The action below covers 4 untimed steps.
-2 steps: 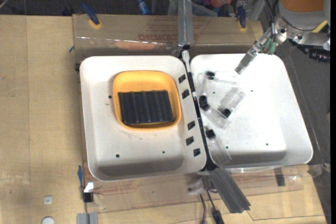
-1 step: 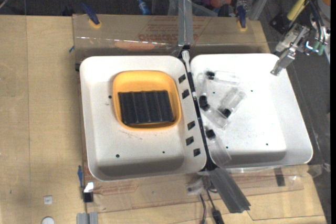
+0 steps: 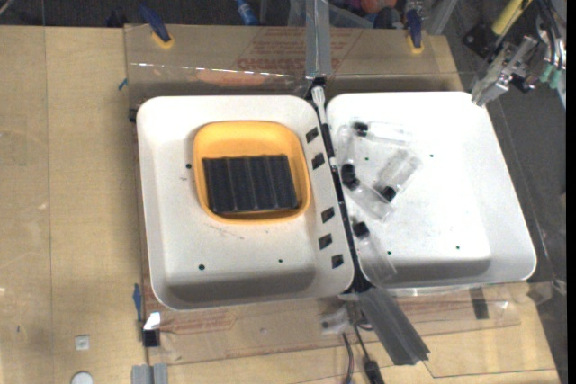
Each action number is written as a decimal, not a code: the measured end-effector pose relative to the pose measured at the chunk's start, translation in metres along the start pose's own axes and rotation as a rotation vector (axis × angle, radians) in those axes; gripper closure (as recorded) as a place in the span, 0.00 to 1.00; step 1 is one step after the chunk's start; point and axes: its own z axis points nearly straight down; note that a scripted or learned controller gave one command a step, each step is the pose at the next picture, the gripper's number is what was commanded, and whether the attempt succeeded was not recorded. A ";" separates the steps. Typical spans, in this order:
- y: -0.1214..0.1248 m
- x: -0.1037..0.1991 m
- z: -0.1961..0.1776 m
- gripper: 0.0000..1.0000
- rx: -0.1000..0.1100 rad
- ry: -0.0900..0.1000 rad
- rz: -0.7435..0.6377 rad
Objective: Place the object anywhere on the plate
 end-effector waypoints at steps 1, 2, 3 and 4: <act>-0.026 -0.011 -0.018 1.00 0.004 0.008 -0.142; -0.025 -0.007 -0.015 1.00 0.005 0.012 -0.198; -0.023 -0.009 -0.014 1.00 0.004 0.011 -0.241; -0.022 -0.012 -0.011 1.00 0.003 0.010 -0.381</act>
